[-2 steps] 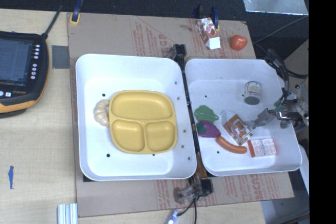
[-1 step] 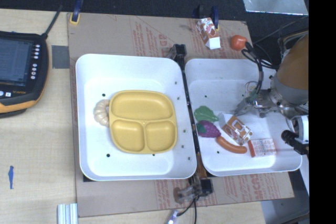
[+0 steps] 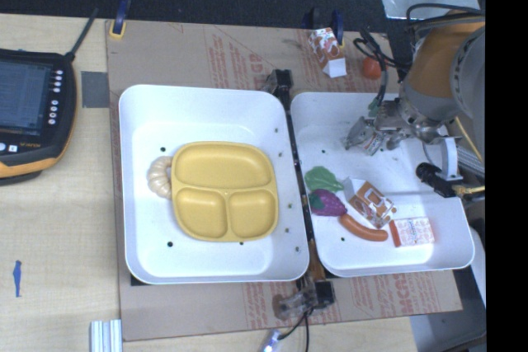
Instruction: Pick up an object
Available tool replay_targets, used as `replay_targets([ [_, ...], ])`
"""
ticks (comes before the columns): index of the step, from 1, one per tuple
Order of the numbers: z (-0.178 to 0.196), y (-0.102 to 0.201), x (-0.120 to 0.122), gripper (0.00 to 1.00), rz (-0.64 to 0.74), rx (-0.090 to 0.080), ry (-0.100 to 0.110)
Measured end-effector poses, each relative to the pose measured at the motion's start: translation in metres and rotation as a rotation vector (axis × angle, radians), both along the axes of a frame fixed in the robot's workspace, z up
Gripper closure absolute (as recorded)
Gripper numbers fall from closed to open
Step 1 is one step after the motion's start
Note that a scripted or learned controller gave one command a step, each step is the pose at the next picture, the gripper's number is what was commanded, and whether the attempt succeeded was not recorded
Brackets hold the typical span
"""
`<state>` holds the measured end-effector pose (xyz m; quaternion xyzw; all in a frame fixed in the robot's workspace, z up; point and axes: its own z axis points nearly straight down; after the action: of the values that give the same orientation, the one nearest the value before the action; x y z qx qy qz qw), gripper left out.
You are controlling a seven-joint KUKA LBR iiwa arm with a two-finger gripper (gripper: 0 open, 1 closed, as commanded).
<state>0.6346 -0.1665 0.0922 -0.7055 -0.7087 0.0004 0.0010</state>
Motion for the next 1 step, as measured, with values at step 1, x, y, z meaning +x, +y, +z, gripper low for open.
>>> replay_targets([
  [1,0.0837,-0.0427,0.0216,0.00,-0.001,-0.002,-0.001],
])
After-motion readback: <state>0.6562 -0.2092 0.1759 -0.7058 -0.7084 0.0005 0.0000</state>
